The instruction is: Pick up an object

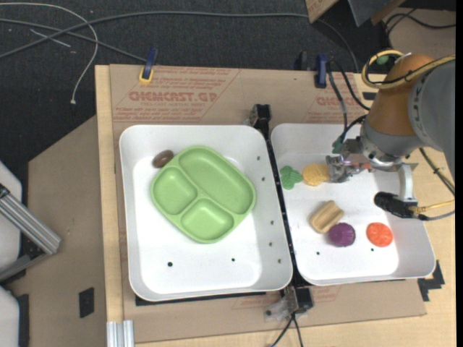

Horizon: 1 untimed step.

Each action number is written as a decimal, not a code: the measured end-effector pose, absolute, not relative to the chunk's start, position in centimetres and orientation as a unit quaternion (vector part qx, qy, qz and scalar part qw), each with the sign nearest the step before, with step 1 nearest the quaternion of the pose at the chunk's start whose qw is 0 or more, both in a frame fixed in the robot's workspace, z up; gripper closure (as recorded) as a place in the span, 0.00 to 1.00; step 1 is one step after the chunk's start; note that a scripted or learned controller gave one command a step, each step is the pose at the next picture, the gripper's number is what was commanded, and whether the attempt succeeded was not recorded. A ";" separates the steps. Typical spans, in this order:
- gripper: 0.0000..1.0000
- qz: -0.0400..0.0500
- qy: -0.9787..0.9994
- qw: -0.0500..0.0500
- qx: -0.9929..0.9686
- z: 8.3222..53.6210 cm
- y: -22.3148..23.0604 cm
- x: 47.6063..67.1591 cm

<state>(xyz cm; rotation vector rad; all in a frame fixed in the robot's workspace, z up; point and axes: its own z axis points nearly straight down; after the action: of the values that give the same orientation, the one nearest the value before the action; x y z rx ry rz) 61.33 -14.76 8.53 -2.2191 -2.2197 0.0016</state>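
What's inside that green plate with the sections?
The green plate has three sections, and all three look bare. A small brown thing lies just outside its upper-left rim, on the white bin. Whatever is beneath the plate is covered.

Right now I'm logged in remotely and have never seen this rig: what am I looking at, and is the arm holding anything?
One camera looks down at a slant on a bench with two white bins. The grey and orange arm reaches in from the right. Its pincer hangs over the right bin, beside a yellow piece; I see nothing held. That bin also holds a green piece, a tan block, a purple ball and an orange ball. The left bin holds a green divided plate and a small brown piece.
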 end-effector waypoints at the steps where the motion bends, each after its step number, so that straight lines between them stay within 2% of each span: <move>1: 1.00 0.000 -0.707 0.001 -0.707 9.7 -14.7 61.4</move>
<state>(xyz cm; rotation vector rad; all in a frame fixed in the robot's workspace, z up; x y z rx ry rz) 61.41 -14.74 9.66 -2.2204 -2.2203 -0.0014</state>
